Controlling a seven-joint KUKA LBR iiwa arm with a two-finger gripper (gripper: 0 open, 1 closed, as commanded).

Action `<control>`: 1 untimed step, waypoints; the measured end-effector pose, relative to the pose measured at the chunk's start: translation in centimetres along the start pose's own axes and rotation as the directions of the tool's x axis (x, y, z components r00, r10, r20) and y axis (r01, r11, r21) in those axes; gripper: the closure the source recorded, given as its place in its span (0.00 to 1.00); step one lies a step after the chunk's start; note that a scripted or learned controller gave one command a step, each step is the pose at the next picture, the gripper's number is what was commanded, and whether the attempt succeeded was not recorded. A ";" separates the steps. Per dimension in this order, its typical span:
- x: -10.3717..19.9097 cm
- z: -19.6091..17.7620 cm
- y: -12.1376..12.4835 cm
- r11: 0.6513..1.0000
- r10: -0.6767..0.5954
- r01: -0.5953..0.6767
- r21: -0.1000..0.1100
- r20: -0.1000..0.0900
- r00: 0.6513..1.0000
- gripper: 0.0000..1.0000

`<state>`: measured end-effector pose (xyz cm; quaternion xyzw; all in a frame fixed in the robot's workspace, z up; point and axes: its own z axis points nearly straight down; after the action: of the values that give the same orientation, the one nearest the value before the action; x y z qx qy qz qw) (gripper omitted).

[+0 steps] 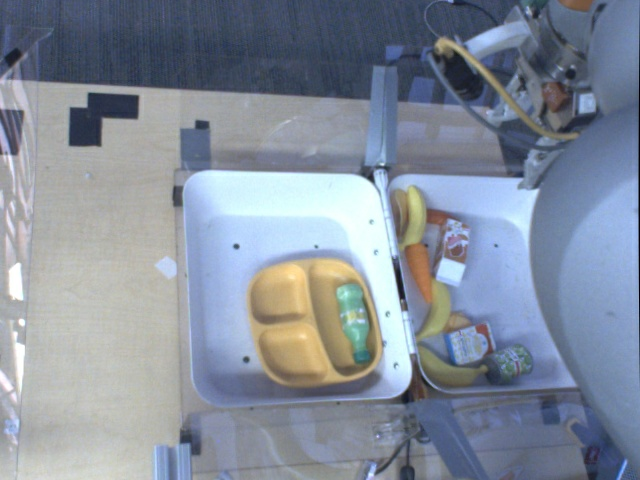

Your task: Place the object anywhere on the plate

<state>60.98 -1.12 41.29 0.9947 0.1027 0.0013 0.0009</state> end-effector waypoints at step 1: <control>-0.5 -2.2 7.2 1.000 -0.010 0.010 0.000 0.001 1.000 0.00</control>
<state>61.95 -8.31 43.51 0.9942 0.1078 0.0009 0.0007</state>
